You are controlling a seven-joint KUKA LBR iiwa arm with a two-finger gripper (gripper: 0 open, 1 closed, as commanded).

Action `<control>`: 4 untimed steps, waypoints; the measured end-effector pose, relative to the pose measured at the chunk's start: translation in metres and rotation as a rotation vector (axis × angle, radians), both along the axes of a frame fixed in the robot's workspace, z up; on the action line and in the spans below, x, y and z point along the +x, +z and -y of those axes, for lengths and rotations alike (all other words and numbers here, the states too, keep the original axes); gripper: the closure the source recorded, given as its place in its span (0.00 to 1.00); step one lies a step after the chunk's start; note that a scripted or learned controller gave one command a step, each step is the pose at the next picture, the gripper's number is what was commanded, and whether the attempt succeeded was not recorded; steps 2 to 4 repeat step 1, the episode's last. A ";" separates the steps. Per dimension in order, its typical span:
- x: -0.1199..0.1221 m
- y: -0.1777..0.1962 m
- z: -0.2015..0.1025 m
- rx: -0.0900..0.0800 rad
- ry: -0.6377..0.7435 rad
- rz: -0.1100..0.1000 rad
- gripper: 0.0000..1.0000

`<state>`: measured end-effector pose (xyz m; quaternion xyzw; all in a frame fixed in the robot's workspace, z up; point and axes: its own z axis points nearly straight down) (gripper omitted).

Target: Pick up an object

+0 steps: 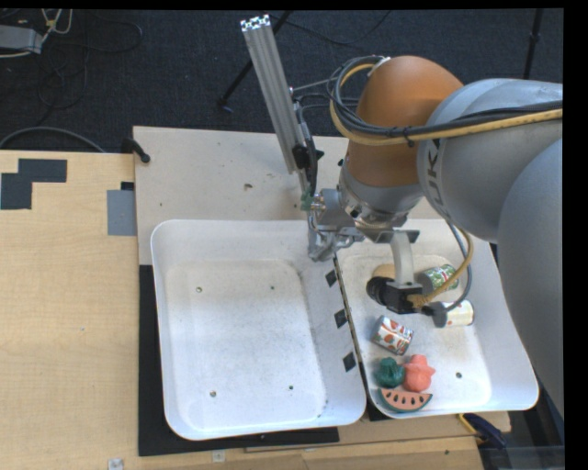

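**Gripper hanging over the seam between two bins**

A pale bench board (211,174) is carrying two shallow white bins side by side, and a black mat (147,367) is showing under their left and near edges. The left bin (239,321) is showing a speckled, scuffed floor. To the left of the bench, a light wooden table (64,303) is lying level with it, bearing black squares (28,179) and a grey patch (119,211). Behind everything, a dark carpeted floor (138,64) is running across the far side of the scene, with loose cables (37,27) trailing in its far left corner. A ribbed aluminium bar (274,92) with a checkered tip is leaning up from the back of the bench.

The grey arm is reaching in from the right, its orange band bulging above the wrist. The gripper (323,240) is hanging at the far end of the seam where the two bins are meeting; whether it is open or closed cannot be told, and nothing is visibly sitting in it.

The objects are all lying in the right bin (487,367). A green can (439,275) is lying on its side near the wrist, with a white bottle (457,314) just in front of it. Nearer the camera, a red and white can (393,335) is tilting, and a green toy (390,372), a red toy (418,372) and a watermelon slice (406,400) are crowding together at the near rim.
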<state>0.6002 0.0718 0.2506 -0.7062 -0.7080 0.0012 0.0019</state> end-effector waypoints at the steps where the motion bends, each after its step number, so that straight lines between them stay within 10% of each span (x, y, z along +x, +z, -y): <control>1: 0.000 0.000 0.001 -0.002 0.000 0.000 0.00; 4: 0.000 0.000 0.001 -0.002 0.000 0.000 0.00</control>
